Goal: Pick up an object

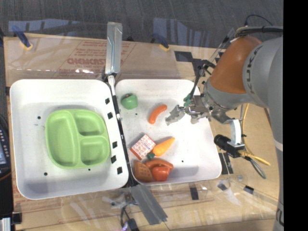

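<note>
Nearest the camera, at the 6 o'clock edge of the right bin (202,88), a red pepper-shaped toy (160,170) lies against the front wall, touching a brown ridged piece (141,170) on its 9 o'clock side. Just beyond them, toward 12 o'clock, sits a small red-and-white box (143,146), and beside that, at its 3 o'clock, an orange carrot (162,147) with a green stub end, lying at a slant.

Farther up the bin, an orange-red sausage-shaped toy (157,113) lies tilted, alone on the white floor. It is smooth, rounded at both ends and slightly curved. At its 9 o'clock, near the wall shared by the two bins, is a round green toy (129,101) with a darker top.

Over the 3 o'clock part of the right bin hangs the gripper (172,117), a grey metal claw on the wrist of the grey arm (260,71), with its orange band at the 2 o'clock corner of the picture. The claw tips point toward 9 o'clock, near the sausage-shaped toy but apart from it. Nothing shows between the fingers; whether they are spread or closed cannot be told at this size.

At 9 o'clock the left bin (29,95) holds a light green divided tray (77,138) with three compartments.
</note>
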You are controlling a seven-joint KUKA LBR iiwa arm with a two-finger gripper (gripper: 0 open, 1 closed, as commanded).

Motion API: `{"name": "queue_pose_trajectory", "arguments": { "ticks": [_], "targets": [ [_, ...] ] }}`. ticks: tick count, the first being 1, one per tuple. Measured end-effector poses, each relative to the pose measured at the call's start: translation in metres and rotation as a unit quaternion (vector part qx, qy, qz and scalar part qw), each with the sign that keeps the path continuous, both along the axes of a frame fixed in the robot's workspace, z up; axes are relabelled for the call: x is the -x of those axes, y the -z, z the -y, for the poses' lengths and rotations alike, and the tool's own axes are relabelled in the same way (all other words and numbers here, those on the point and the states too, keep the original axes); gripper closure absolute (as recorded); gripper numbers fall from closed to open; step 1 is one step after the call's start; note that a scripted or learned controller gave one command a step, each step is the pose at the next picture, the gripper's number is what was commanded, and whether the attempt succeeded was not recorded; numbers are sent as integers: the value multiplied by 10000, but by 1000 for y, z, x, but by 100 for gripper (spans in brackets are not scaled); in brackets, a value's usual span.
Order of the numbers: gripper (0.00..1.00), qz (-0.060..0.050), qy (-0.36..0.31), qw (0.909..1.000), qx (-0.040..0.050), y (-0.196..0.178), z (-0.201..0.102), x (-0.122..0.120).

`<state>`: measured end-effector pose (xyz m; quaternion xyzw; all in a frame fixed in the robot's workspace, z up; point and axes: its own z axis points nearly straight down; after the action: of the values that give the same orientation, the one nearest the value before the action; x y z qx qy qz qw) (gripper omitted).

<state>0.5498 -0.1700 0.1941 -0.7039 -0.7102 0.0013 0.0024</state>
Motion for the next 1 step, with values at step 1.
{"name": "queue_pose_trajectory", "arguments": {
  "ticks": [1],
  "targets": [
    [0,-13,-186,9998,-1,55,0,-21]
  ]
}}
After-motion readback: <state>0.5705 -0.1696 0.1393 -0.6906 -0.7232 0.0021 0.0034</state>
